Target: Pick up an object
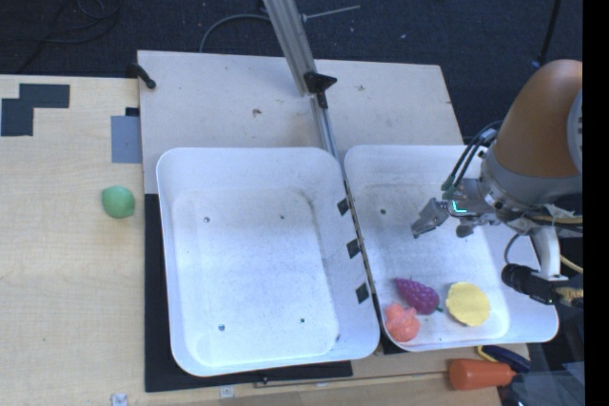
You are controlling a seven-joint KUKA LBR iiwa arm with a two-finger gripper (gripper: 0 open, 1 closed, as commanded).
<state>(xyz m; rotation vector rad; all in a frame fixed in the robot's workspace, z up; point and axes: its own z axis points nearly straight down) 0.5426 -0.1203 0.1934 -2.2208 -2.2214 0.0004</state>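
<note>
Your candidates sit along the near edge of the right bin (533, 328): a purple grape bunch (417, 294), an orange-pink piece (402, 322) touching it at the near-left corner, and a yellow disc (468, 303) just beside them to the right. The gripper (430, 218) hangs over the bin's middle, apart from all three, carrying nothing. The left bin (181, 204) lies alongside. A green ball (118, 202) rests on the wooden bench, and an orange object (481, 373) lies below the right bin.
</note>
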